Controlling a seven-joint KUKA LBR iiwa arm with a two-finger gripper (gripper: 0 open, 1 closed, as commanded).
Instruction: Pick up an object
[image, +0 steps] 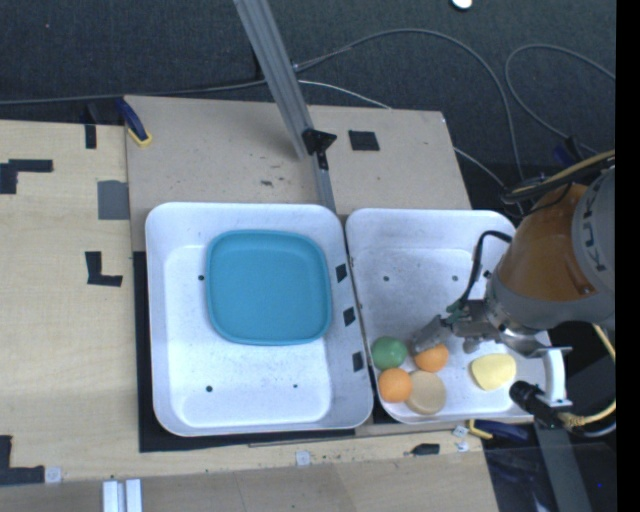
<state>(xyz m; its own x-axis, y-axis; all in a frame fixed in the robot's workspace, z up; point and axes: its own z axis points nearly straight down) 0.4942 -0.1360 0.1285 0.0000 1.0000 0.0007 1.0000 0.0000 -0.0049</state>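
Hovering over the small orange ball (432, 358), I judged it light, smooth, best pinched across its middle; whether my gripper (438, 338) was spread or closed, I couldn't tell.

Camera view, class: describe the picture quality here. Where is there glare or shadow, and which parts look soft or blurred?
In the camera view, light is even and overhead; a bright lamp spot glares at the top edge; the white bins show mild sheen and soft shadows along their walls; the arm's gripper looks slightly blurred; the blue plate stays fairly crisp.

Left white plastic bin (180, 400) just has a square teal plate (268, 286) in it, grey metal pole (290, 95) up top.
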